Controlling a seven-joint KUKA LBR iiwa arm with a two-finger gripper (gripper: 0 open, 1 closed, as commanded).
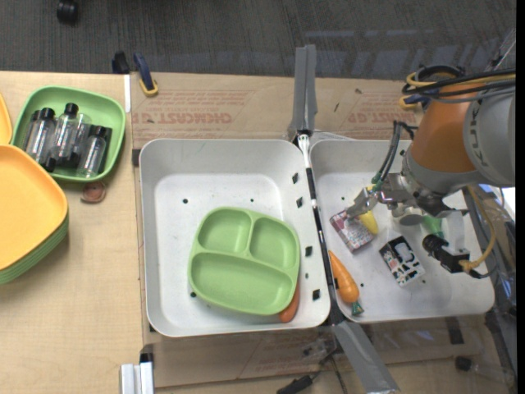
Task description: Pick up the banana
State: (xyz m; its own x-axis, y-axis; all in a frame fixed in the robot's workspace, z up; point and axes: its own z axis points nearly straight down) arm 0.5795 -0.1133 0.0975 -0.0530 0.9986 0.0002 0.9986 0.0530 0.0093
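In the right bin [459, 302], a small yellow patch of the banana [369, 221] shows near the bin's left-centre; the rest of it is covered. My gripper [372, 204] is directly over it, low in the bin, at the end of the grey arm with its orange band [439, 134] reaching in from the right. Whether the gripper touches the banana is not visible from this angle.
A pink packet [351, 231] lies touching the banana's left side. A black-and-white box [400, 261] sits to the lower right, and a carrot [344, 277] lies by the bin's left wall. The left bin [164, 220] holds a green divided plate [244, 260].
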